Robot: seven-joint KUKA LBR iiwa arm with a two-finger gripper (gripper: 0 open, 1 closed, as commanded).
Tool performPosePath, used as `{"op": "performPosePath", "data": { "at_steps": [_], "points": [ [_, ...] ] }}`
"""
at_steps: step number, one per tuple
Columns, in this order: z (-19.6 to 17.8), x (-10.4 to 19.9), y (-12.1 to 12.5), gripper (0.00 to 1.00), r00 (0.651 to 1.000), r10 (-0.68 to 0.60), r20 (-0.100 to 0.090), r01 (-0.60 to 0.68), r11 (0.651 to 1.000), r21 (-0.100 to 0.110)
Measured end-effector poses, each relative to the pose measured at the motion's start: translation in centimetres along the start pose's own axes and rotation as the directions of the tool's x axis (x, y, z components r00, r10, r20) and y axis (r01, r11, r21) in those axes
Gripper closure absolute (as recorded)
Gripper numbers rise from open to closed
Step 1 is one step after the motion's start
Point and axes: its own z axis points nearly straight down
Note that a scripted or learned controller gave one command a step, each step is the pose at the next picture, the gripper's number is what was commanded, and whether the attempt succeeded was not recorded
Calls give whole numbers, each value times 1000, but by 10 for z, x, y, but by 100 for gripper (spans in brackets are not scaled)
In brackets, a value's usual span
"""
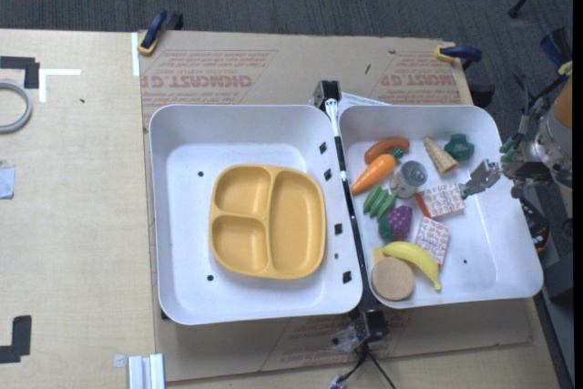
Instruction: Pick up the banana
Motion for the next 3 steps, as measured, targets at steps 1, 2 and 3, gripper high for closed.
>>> {"op": "performPosePath", "data": {
  "at_steps": [1,2,3],
  "points": [
    [73,82,-47,0,984,-179,0,179,984,-1],
    [9,150,-46,0,952,-306,1,306,952,-2],
    [9,202,-46,0,809,-587,1,587,809,-2]
  ]
}}
